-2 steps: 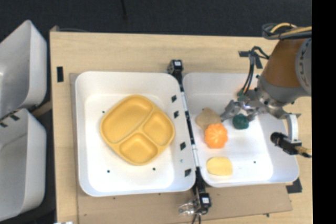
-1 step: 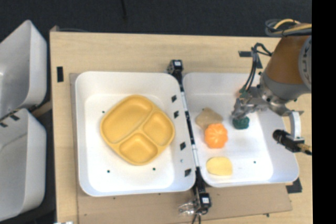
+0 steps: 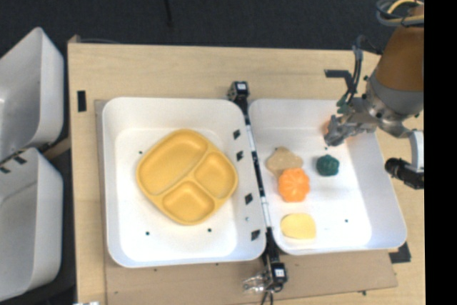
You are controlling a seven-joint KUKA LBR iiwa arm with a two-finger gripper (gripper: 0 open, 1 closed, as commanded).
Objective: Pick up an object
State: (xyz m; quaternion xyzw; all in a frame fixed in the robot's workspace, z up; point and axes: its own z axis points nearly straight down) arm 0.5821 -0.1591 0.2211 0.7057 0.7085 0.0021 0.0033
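Gripper (image 3: pixel 337 131) sits low over the right bin (image 3: pixel 378 225) near its far wall; finger state cannot be told. Small orange-red object (image 3: pixel 329 126) shows at the fingertips, grasp unconfirmed. Dark green ball (image 3: pixel 328 166) lies just below, apart.

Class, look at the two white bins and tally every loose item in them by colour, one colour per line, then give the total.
Yellow: 2, the divided plate in the left bin and the pale yellow piece in the right bin
Orange: 1, the round orange item
Tan: 1, the flat tan piece
Dark green: 1, the small green item
Total: 5
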